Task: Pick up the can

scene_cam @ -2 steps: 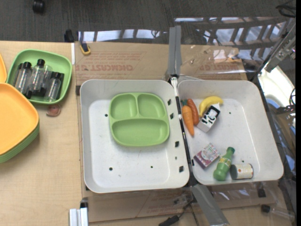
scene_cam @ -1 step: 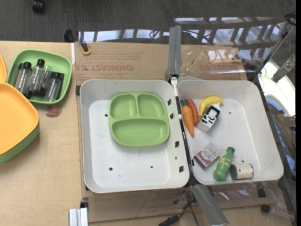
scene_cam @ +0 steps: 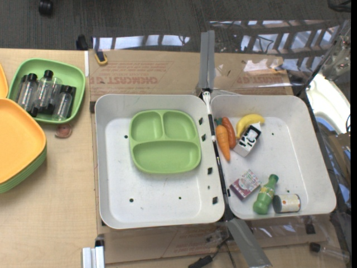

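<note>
Two white bins seen from above.
A can [scene_cam: 286,203] is laid on its side in the right bin [scene_cam: 312,144], touching a green bottle [scene_cam: 265,195]; a green divided plate [scene_cam: 165,141] is set in the left bin [scene_cam: 111,166].

Bright, even light from above fills the scene, and the two shallow white plastic bins [scene_cam: 106,166] look nearly washed out, with only soft, faint shadows along their inner walls. The green divided plastic plate [scene_cam: 165,140] throws almost no shadow. A hard white glare blows out detail at the right edge [scene_cam: 329,102]. Focus is moderate overall; small objects look slightly soft, and the wooden tabletop [scene_cam: 50,216] shows mild grain
</note>
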`<state>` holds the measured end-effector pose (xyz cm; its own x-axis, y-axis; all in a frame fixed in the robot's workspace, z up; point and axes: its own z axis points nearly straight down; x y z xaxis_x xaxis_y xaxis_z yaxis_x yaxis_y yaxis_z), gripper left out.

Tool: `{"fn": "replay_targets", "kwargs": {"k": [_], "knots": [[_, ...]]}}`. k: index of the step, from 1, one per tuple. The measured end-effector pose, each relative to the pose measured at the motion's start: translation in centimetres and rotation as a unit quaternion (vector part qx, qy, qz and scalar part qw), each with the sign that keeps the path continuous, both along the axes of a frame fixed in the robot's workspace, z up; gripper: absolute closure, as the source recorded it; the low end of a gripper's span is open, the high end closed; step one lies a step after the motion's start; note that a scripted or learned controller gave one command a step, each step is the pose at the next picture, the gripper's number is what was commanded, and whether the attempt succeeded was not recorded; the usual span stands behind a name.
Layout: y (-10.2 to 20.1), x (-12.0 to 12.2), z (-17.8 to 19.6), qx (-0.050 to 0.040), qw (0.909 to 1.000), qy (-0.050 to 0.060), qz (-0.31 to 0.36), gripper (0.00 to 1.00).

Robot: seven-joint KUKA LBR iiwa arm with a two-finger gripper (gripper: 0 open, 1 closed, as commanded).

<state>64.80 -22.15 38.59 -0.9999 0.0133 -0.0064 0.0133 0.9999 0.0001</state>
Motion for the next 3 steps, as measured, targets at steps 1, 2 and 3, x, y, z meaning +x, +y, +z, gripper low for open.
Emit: {"fn": "replay_targets", "kwargs": {"k": [1,2,3], "knots": [[-0.1,-0.8,-6.8,0.0005,0.9959,0.001,-0.090,1.00],[-0.1,-8.5,-10.3,0.0001,0.9995,0.002,-0.033,1.00],[0.0,-3.9,-8.4,-0.0004,0.9974,0.000,0.072,1.00]]}}
